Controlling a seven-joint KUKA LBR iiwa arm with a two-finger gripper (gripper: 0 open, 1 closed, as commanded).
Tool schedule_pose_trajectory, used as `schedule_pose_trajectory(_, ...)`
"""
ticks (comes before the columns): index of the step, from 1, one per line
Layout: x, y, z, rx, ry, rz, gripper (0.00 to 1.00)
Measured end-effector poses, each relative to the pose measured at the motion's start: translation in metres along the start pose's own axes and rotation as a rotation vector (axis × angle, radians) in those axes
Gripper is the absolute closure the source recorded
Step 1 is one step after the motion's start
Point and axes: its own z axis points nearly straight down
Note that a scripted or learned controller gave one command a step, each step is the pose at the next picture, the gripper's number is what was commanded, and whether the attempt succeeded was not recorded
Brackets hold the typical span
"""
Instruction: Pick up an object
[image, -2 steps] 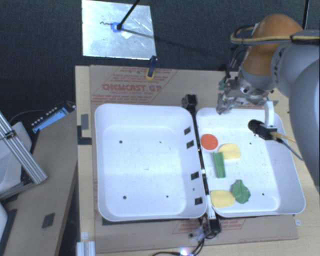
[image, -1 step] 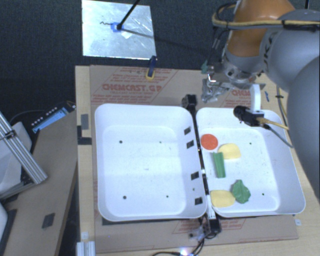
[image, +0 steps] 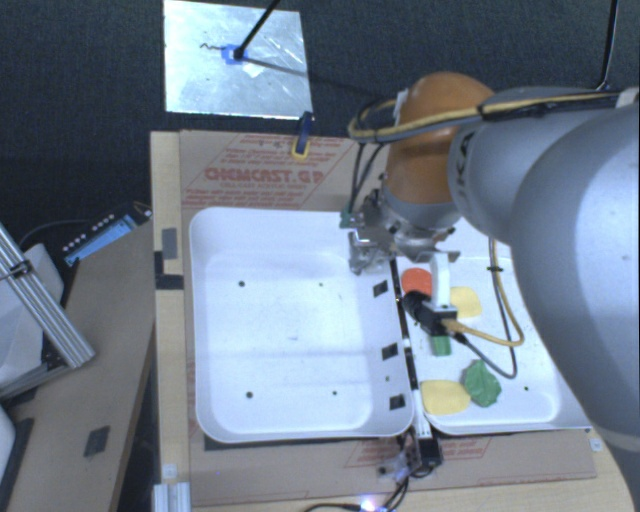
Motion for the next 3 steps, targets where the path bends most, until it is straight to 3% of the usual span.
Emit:
schedule_pose_trajectory(1, 0.049, 0.054, -0.020, -0.018, -0.001, 0.002, 1.00)
schedule_pose_trajectory(2, 0.133, 0.060, -0.086, -0.020, 0.003, -0.002, 1.00)
schedule_pose_trajectory(3, 0.128, 0.059, -0.241, -0.030, 0.003, 0.004, 1.00)
